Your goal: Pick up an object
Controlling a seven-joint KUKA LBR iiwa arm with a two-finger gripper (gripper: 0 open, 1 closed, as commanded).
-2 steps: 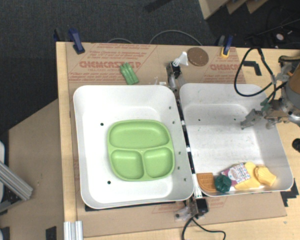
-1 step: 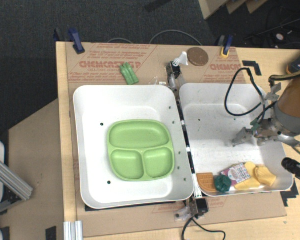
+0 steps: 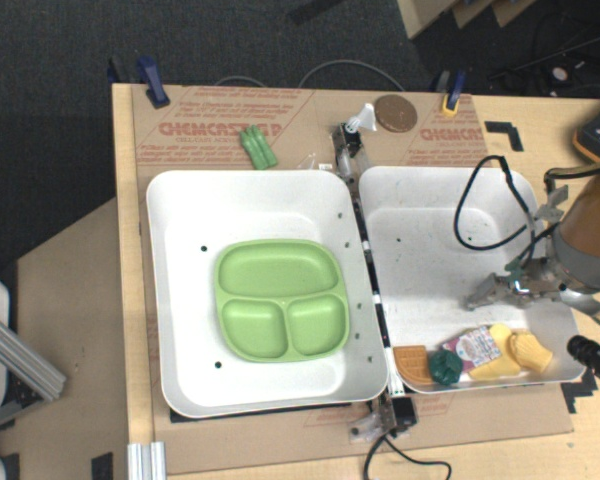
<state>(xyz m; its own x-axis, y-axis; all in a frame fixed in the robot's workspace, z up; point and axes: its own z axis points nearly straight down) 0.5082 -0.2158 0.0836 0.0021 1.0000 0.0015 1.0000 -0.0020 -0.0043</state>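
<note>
- Yellow, pink, teal and tan items sit clustered in the lower right of the frame, along the near edge of the right bin [image 3: 420, 208]: yellow block [image 3: 525, 351], pink packet [image 3: 477, 346], teal lump [image 3: 445, 368], tan piece [image 3: 409, 364].
- Gripper [image 3: 510, 288] hovers mid-right, just above the cluster; nothing between the fingers, spread state cannot be judged.
- Cluster lies below the gripper, long axis left-right.
- Left bin [image 3: 180, 268] holds a green tray [image 3: 280, 300].

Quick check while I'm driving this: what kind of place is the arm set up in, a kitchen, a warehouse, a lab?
Most likely a robotics lab test bench. Two white bins sit on a cardboard-covered bench held by clamps, with loose cables and a green divided plate and small toys as practice items.
</note>
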